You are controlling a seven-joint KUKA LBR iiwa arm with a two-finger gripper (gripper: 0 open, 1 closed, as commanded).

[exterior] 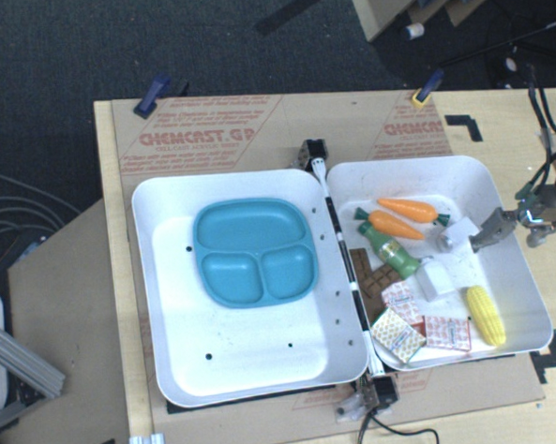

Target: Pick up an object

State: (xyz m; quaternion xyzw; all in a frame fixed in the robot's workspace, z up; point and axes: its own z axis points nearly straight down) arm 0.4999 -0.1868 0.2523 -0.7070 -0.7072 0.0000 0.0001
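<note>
In the camera view, the gripper [490, 229] hangs over the right bin's [502, 203] right side; whether it is open cannot be told. Two carrots [404, 216], a green bottle [390, 252] and a corn cob [486, 313] lie below. This looks like the approach step; next, it should descend onto one.

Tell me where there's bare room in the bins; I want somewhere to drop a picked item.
Left bin: bare floor in front of the blue tray, and a strip along its left wall. Right bin: crowded on its left side with carrots, bottle, packets and corn; bare only by the far right corner.
</note>
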